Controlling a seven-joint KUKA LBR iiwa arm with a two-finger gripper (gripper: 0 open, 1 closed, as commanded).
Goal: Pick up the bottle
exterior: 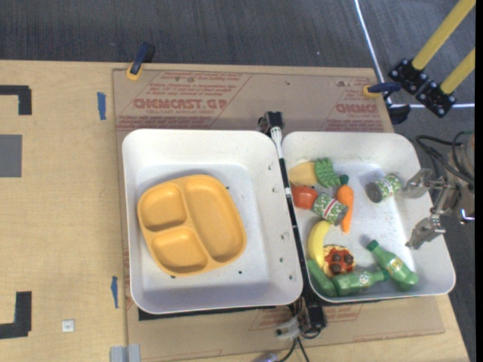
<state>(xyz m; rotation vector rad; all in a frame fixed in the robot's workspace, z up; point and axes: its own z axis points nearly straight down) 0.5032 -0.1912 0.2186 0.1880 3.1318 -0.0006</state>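
Observation:
A green bottle (393,265) lies slanted in the front right corner of the right bin (361,157), its cap pointing up-left. A second green bottle (352,282) lies along the bin's front wall, touching the first one's base. My gripper (419,208) hangs over the bin's right side, just above and to the right of the slanted bottle. Its two metal fingers (416,237) stand spread apart, open, with nothing between them.
The right bin also holds a small green-and-white can (386,187), a carrot (346,204), a banana (319,240), a red-and-yellow toy (339,260) and other toy foods at its left. A yellow divided plate (192,222) lies in the left bin (151,157).

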